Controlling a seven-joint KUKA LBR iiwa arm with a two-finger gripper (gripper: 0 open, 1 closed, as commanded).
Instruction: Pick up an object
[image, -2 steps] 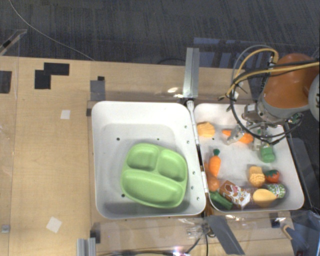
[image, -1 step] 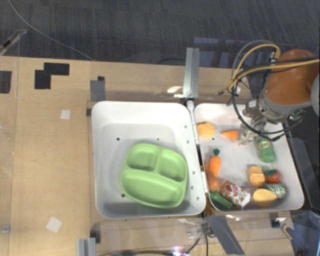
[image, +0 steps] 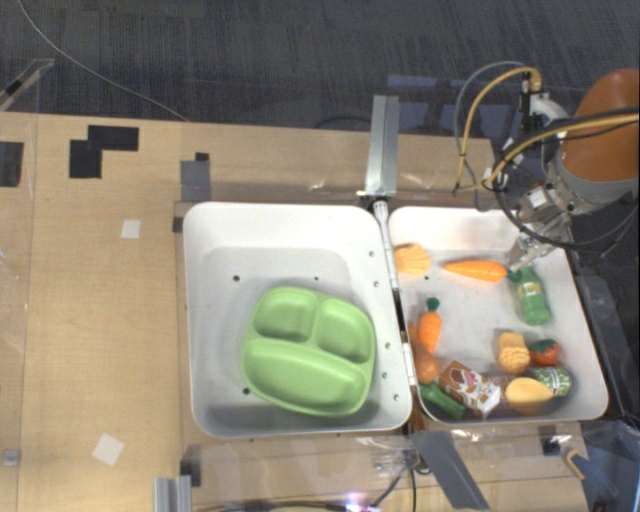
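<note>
The green bottle (image: 531, 298) lies in the right bin (image: 590, 340), near its far right wall, with a long orange carrot (image: 475, 270) just beside it to the left. The tool (image: 527, 252) sits at the bottle's upper end; whether its fingers are apart or together cannot be determined. The remaining toy food crowds the bin's near half: a small carrot (image: 428, 330), a corn piece (image: 513, 352), a tomato (image: 545, 351) and a printed box (image: 470, 388). The bin's middle is bare. The left bin (image: 215, 260) holds a green divided tray (image: 308, 350), with open floor along its far and left walls.
</note>
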